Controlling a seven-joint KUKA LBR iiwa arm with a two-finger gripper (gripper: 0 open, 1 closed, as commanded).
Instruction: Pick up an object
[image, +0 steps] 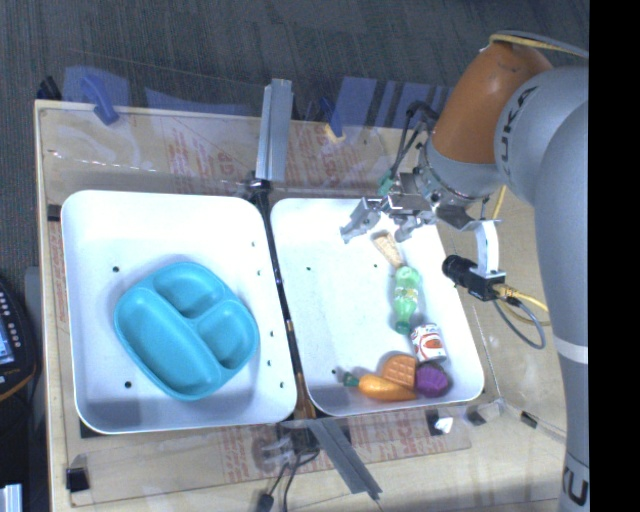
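My gripper (380, 224) hangs over the far part of the right bin (330, 300), its two grey fingers spread open with nothing between them. Just below it lies a tan stick-shaped item (388, 248), and beneath that a green bottle (405, 297). Along the bin's near right side sit a small red-and-white can (429, 343), a purple grape-like piece (432, 379), a waffle-patterned orange piece (400, 370) and an orange carrot (380, 387) with a green tip.
The left bin (90, 230) holds a turquoise divided plate (187, 327). A metal divider post (272, 130) rises between the bins at the back. The arm's grey body fills the right side.
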